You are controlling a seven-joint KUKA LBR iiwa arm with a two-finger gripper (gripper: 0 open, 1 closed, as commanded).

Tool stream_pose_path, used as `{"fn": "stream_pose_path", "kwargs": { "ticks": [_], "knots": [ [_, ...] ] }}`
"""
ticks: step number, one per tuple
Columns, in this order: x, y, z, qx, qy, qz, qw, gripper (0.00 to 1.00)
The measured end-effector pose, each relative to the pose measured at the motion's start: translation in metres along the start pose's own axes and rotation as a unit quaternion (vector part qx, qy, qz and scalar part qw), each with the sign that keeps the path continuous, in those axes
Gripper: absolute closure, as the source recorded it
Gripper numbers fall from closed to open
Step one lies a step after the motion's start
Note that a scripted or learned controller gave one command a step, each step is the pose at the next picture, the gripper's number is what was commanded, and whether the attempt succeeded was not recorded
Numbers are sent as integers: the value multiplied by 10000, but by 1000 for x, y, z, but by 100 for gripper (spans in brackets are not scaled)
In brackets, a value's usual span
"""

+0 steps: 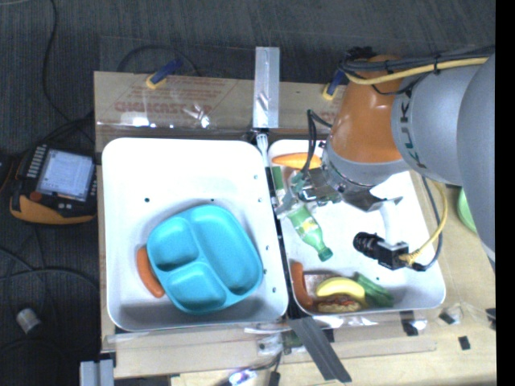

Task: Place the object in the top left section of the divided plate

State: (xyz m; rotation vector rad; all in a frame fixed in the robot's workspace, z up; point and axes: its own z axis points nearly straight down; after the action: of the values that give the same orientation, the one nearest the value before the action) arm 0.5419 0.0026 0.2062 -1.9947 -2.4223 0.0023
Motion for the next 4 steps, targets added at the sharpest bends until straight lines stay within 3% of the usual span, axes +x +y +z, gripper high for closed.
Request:
{"fn": "stream_pose_path", "kwargs": {
  "ticks": [1,2,3,4],
  "knots": [
    [-64,23,1,2,-21,-193,9998,100],
    [-134,2,16,-2,-22,-1630,9866,100],
    [-212,34,-20,-14,-33,-2475,9689,100],
    [-212,34,-20,-14,-32,-2476,9689,0]
  ]
}}
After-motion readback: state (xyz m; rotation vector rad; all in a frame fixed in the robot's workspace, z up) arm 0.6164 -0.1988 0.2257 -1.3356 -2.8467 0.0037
